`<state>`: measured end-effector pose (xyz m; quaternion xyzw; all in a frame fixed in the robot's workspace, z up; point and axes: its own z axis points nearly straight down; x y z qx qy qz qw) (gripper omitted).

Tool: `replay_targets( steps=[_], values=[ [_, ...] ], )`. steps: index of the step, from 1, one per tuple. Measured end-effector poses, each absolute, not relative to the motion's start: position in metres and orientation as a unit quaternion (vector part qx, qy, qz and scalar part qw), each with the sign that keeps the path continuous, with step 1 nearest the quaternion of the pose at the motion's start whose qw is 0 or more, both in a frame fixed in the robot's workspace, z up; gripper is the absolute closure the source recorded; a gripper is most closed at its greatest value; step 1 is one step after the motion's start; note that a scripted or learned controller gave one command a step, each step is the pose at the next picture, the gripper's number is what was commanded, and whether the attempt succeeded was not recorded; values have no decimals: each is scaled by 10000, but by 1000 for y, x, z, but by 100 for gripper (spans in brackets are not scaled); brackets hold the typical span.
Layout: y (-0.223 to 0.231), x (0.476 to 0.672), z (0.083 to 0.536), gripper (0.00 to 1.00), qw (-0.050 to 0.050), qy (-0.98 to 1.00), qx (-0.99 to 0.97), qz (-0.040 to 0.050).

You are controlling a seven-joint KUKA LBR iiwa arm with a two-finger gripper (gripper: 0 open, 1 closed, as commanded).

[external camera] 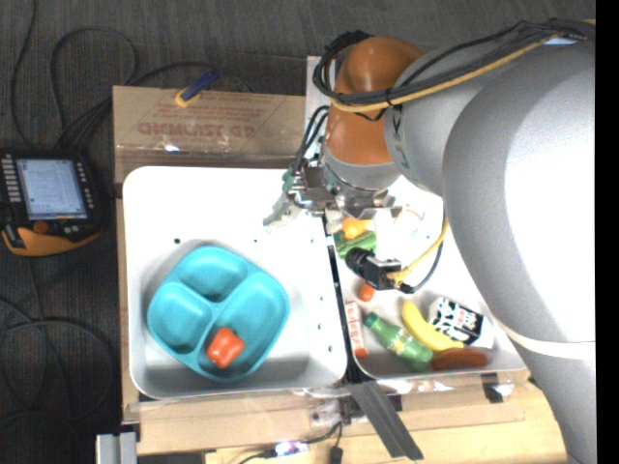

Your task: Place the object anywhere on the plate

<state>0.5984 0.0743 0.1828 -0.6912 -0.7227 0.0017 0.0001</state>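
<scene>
A blue divided plate (218, 307) lies in the left bin (193, 191). A small orange-red object (223, 347) rests in the plate's front compartment. My gripper (321, 209) hangs below the orange wrist band, over the wall between the two bins, up and to the right of the plate and well apart from it. The wrist and its cables hide the gripper's tip. A small yellow-orange piece (354, 228) shows just under the gripper on the right bin's side; whether it is held is not visible.
The right bin (503, 361) holds a green bottle (397, 341), a banana (426, 328), a black-and-white item (457, 321), a red item (460, 360) and a red-white packet (353, 333). The arm covers much of that bin. A cardboard box (208, 119) lies behind the left bin.
</scene>
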Motion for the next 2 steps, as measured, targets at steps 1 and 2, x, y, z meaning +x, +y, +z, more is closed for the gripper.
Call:
replay_targets(
  steps=[1,2],
  values=[
    [47,668,237,0,-8,-7319,-6814,15],
    [34,668,227,0,-9,-7544,-6564,24]
  ],
)
